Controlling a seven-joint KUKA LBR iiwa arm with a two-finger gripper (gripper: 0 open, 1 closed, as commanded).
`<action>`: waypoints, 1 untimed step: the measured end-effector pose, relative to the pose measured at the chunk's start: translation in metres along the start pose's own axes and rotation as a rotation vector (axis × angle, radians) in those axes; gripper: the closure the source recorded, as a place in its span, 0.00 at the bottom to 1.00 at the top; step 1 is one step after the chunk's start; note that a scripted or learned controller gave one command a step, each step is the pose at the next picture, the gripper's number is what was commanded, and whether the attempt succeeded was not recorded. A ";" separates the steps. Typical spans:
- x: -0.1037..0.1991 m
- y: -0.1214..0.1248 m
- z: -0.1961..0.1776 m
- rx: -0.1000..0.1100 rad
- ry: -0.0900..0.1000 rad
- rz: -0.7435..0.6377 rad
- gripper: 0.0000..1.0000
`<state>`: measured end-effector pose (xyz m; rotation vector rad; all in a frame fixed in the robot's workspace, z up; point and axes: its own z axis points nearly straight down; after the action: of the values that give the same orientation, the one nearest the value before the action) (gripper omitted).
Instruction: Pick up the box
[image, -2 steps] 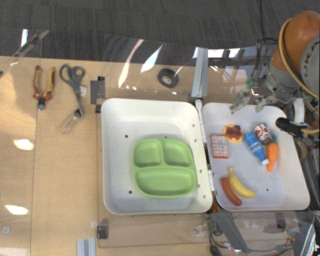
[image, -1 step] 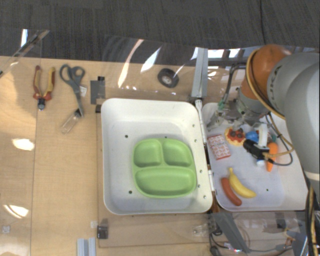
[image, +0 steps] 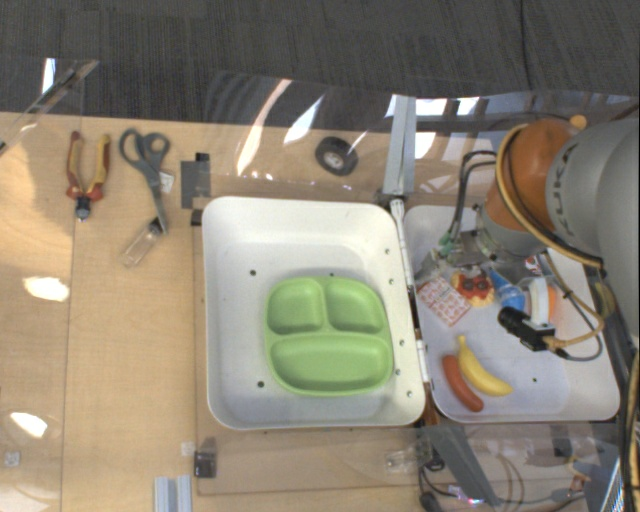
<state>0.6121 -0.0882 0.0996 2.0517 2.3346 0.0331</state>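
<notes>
The right bin served as the reference for everything on the bench. The box, small and flat with a red and white pattern, lay inside the right bin near its left wall, about halfway along it. The arm, grey with its orange band, reached over the bin's far right corner and covered much of its upper half. The gripper hung over the far left part of the bin, just beyond the box. Cables and the wrist hid it, so I could not tell whether it was open or closed, and nothing could be seen held in it.

A small red and orange object lay in the bin just right of the box, with a blue object next to that. A yellow banana lay in the near half of the bin, and a red sausage touched its left side, nearer the front wall.

The left bin stood directly against the right bin's left side and held a green divided plate. Beyond the right bin's far left corner sat a roll of black tape. Well to the left of the right bin, past the other bin, lay scissors and red-handled pliers.
</notes>
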 end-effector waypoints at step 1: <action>0.002 -0.024 -0.001 -0.003 0.000 0.070 0.00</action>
<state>0.5883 -0.0889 0.0998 2.1315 2.2600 0.0389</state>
